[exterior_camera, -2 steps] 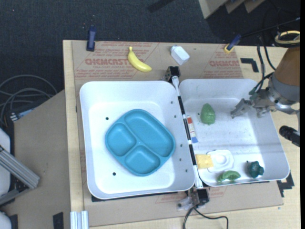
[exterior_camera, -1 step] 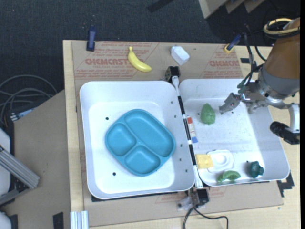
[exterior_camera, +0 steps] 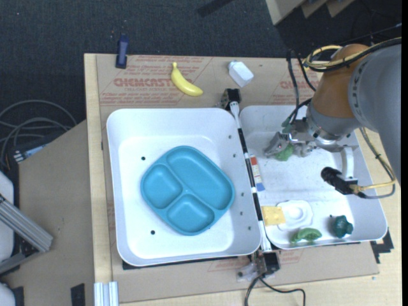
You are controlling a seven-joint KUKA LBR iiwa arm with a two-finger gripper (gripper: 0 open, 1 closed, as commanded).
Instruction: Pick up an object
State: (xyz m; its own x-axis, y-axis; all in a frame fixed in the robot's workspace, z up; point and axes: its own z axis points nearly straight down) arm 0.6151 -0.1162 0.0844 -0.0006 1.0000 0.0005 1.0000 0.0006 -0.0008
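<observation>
Two white bins. One blue tray, one banana, one white block, one yellow piece, one white cup, two green items, one teal item.

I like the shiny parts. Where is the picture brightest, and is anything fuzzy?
In the camera view, the left bin glares almost pure white, washing out its rim; the blue plate stays clear and evenly lit; the gripper and the small green thing at it look soft and hard to make out; the dark floor is dim.
</observation>
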